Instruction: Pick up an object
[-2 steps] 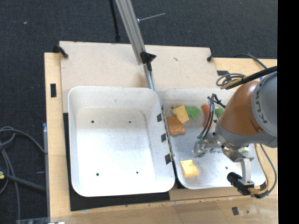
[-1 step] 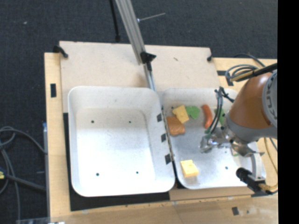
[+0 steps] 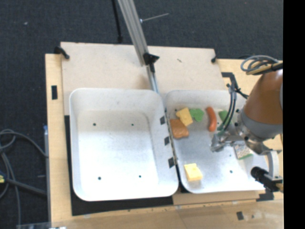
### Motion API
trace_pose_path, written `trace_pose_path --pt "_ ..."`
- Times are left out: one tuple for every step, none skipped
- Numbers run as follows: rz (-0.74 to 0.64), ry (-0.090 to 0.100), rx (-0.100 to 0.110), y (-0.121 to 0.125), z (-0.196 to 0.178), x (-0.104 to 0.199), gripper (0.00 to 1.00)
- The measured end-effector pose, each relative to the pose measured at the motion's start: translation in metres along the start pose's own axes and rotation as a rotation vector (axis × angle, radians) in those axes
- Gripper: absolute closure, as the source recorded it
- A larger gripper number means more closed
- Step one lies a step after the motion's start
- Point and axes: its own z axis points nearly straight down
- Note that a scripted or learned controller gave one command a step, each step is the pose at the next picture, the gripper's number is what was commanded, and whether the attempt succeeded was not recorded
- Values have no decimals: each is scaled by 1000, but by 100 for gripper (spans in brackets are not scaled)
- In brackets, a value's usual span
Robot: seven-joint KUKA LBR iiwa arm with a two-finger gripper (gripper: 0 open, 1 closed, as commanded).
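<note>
My gripper (image 3: 218, 143) hangs low over the right bin (image 3: 209, 187), near its right side, and nothing shows between its fingers. Up and left of it lies an orange-red carrot-like piece (image 3: 211, 119). A green piece (image 3: 197, 114), a yellow block (image 3: 184, 117) and a brown-orange lump (image 3: 179, 129) cluster at the bin's upper left. Another green piece (image 3: 223, 115) sits just above the gripper, partly hidden by cables. A pale yellow cube (image 3: 193, 172) rests near the bin's front.
The left bin (image 3: 76, 142) stands beside the right one, separated by a shared rim with black clips (image 3: 167, 140). A slanted aluminium rail (image 3: 136, 30) rises behind the bins. The arm's orange band (image 3: 264, 99) overhangs the right bin's edge.
</note>
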Motion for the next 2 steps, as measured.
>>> trace_pose_path --pt "-1 -1 -1 10 -60 -5 100" --pt "-4 2 5 21 -63 38 100"
